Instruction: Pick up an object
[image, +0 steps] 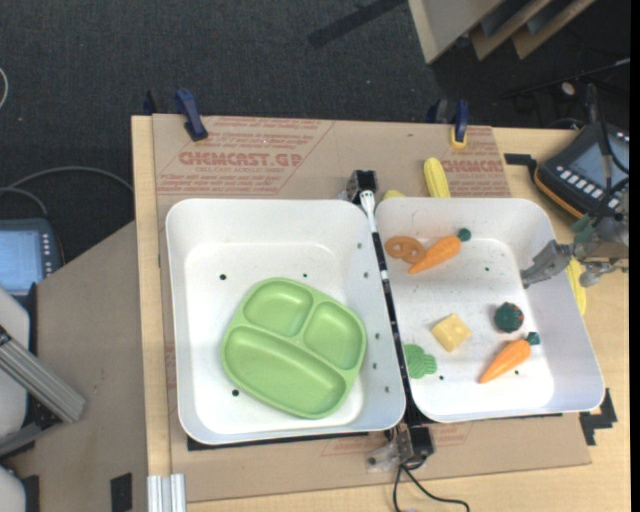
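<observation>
A tangle of black cable (425, 480) and a small clip (412, 443) sit at the near edge of the tabletop (260, 160), a flat brown board printed with red lettering. Just above, two shallow white bins lie side by side, their smooth plastic walls touching along the middle. The left bin (200, 260) holds a glossy light green plate (293, 346) with three rounded compartments. In the right bin (560, 380) lie small toy foods, well apart: a ridged orange carrot (505, 360) with a green tip near the front, a pale yellow cheese wedge (450, 332), a dark green knobbly ball (509, 317), a bumpy broccoli floret (420, 362) against the left wall, and a second carrot (439, 252) touching a brown pretzel (402, 247) at the back. A yellow corn cob (436, 178) rests on the board beyond. The grey metal gripper (545, 265) hangs over the right bin's right rim; whether it is spread or pressed together I cannot tell.
</observation>
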